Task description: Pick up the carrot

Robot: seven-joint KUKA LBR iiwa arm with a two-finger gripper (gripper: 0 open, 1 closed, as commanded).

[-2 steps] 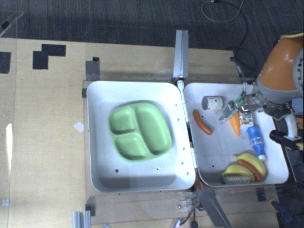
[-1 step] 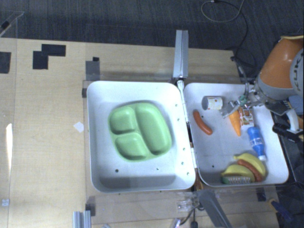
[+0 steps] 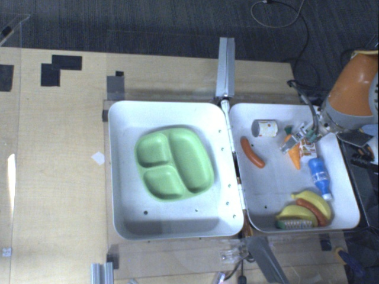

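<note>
The carrot (image 3: pixel 294 156) lies in the right bin (image 3: pixel 266 209), a short orange piece pointing down the view, its upper end right under the gripper (image 3: pixel 305 134). That upper end is touching or almost touching the gripper's tip; the view is too small and cluttered there to tell whether the carrot sits between the jaws, and I cannot tell whether the jaws are spread or pressed together.

Just below and to the right of the jaws lies a blue bottle (image 3: pixel 319 177), slanted, with its white cap toward the lower right. To the left of the jaws, near them, a small white can (image 3: pixel 265 128) lies on its side. Further left and a little lower, a sausage (image 3: pixel 253 152) lies on a slant on the bare white floor. Well below the jaws, in the bin's lower right corner, a banana (image 3: pixel 318 201) curves around a second reddish sausage (image 3: pixel 313 211), with a yellow and green item (image 3: pixel 295 218) touching them at the left that I cannot identify.

The arm (image 3: pixel 354 93), with its orange band, comes in from the right above the bin's upper right corner.

Far left of the jaws, across the divider, the left bin (image 3: pixel 127 158) holds a green plate (image 3: pixel 174 163) with three compartments.
</note>
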